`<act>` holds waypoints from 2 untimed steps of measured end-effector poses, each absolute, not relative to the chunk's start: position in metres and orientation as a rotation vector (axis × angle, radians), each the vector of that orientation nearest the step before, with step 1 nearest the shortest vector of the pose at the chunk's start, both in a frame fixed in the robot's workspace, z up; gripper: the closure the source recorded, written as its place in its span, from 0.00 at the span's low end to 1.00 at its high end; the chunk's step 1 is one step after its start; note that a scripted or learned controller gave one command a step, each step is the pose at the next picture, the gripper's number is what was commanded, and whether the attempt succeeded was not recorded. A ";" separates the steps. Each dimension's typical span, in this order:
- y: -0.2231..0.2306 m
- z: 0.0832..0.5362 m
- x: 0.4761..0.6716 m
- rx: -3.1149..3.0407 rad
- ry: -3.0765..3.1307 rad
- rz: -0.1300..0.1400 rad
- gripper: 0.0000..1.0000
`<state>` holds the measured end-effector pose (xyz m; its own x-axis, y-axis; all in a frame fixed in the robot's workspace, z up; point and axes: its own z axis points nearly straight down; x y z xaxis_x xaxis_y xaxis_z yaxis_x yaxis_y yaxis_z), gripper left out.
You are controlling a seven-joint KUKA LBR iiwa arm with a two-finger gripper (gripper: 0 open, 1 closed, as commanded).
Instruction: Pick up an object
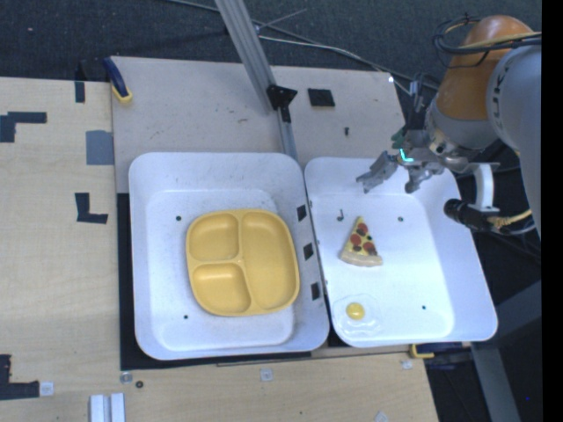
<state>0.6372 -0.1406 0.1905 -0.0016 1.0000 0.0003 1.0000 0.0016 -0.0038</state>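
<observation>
In the right bin [457, 297] lies a toy pizza slice [361, 243], near the middle. A toy fried egg [355, 312] rests by that bin's front left corner. My gripper [392, 177] hangs over the bin's far edge, above and to the right of the pizza slice. Its two fingers stand apart, one at the left [373, 176] and one at the right [413, 181], with nothing between them. The gripper is open.
The left bin [149, 236] holds a yellow divided plate [242, 261]. A slanted metal pole [251, 51] runs from the top down to the gap between the bins. Cables and the arm [493, 77] crowd the right side.
</observation>
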 end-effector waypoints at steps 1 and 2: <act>-0.141 0.191 0.638 -2.219 -2.223 0.002 0.00; -0.130 0.140 0.637 -2.216 -2.220 0.007 0.00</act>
